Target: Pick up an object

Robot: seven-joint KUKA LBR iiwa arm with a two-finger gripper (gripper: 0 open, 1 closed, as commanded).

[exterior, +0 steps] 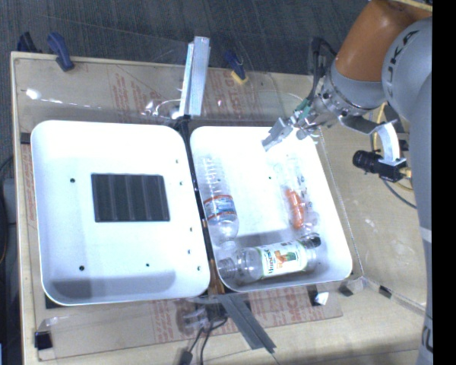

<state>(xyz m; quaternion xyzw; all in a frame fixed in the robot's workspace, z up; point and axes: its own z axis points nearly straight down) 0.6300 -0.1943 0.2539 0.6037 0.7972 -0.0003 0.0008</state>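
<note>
The right bin [251, 154] holds three things. A clear water bottle with a blue label [217, 202] lies along its left wall. A clear bottle with an orange and green label [277, 258] lies across the near end, black cap to the right. A clear packet with an orange item inside [296, 202] rests near the right wall. My gripper [287, 131] hovers over the bin's far right corner, above and beyond the packet, open with nothing between its fingers.
The left bin [61, 158] has a dark ribbed panel [129, 197] in its floor. A metal divider post [194, 74] rises between the bins at the far side. Blue clamps [61, 52] grip the bench's far edge.
</note>
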